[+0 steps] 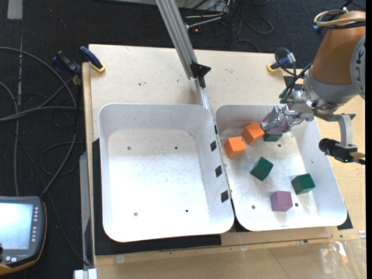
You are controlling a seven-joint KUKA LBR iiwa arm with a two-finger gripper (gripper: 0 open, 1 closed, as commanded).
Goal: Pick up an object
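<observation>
Orange cubes, two touching near the right bin's far-left corner, seem the likeliest target.

We see the left bin bare, while the right bin carries every block; the gripper hangs low beside the farther orange cube, over something dark green, and we cannot tell its jaw state. Two green cubes and a purple cube sit well apart toward the near edge, leaving open room for approach.

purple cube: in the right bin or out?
In. The purple cube sits on the right bin floor near its front wall, apart from the other blocks.
</observation>
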